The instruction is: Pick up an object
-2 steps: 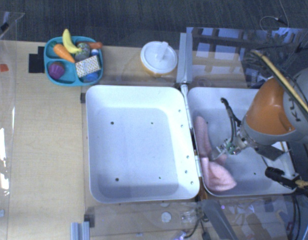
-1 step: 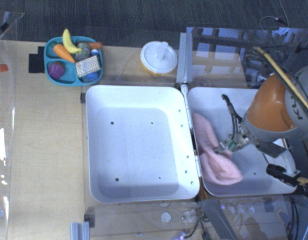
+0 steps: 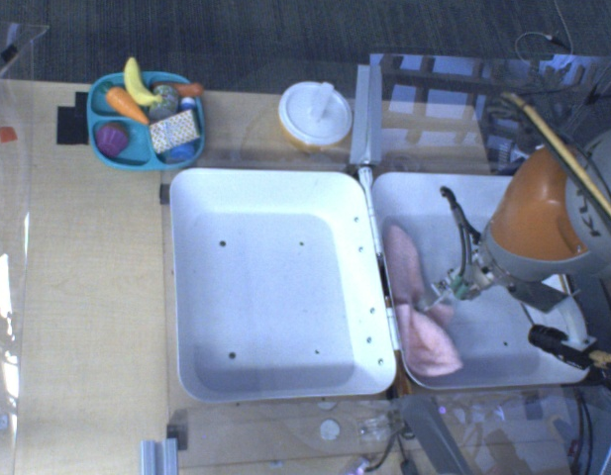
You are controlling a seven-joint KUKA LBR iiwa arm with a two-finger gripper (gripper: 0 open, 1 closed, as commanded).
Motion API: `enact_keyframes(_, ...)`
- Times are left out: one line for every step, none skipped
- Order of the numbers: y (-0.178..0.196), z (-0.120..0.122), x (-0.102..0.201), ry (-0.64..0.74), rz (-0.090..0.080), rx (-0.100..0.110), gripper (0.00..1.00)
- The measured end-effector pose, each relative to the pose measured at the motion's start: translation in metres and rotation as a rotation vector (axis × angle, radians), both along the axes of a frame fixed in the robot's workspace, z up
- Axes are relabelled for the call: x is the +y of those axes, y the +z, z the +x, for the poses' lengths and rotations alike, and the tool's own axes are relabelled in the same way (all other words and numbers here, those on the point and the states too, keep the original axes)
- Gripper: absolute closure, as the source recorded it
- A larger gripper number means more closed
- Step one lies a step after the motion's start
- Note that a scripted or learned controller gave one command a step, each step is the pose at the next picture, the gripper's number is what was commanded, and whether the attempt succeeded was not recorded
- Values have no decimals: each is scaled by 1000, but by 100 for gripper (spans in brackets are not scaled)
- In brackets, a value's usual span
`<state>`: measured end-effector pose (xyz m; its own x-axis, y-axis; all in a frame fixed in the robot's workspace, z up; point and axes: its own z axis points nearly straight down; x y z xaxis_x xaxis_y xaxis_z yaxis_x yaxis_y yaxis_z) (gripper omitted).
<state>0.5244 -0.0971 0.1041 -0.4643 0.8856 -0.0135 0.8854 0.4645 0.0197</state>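
Observation:
A pink cloth [image 3: 416, 300] lies crumpled along the left side of the right bin [image 3: 503, 364], running from its upper left down to the front. My gripper [image 3: 441, 298] is low in that bin, right at the cloth's right edge about halfway along it. The arm with its orange band [image 3: 538, 211] comes in from the right above the bin. The fingertips are small and sit against the cloth, so their state is unclear.
The left bin [image 3: 270, 285] stands beside the right one. Behind it on the bench are a blue tray [image 3: 145, 119] of toy food and a white lidded container [image 3: 316, 114]. A metal frame [image 3: 463, 77] stands behind the right bin.

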Motion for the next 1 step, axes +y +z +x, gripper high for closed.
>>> enact_keyframes(-12, 56, 2, -81, 2, 7, 0)
